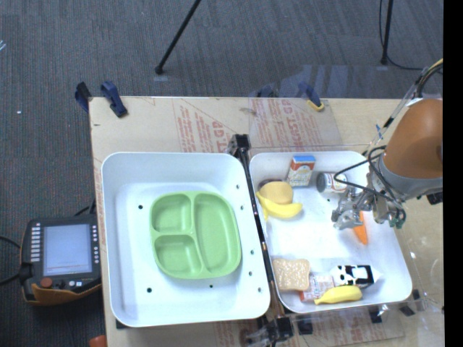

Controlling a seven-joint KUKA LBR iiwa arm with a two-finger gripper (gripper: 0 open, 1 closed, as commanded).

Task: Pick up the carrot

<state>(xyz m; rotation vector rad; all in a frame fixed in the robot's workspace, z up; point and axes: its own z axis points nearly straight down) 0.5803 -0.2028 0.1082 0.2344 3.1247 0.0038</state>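
Dark grey carpet floor (87, 35) all round, with two black tripod legs (181, 29) crossing it at top. Bench top is a tan board (210, 125) with red print, held by blue clamps (114, 100) at the far edge. Teach pendant (64, 255) sits on the floor at left, lighting even.

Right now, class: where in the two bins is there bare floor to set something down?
Free: the left bin floor around the green tray; the right bin's middle, between banana, cracker and carrot. Crowded: its front edge and the back by the carton, where the gripper hovers.
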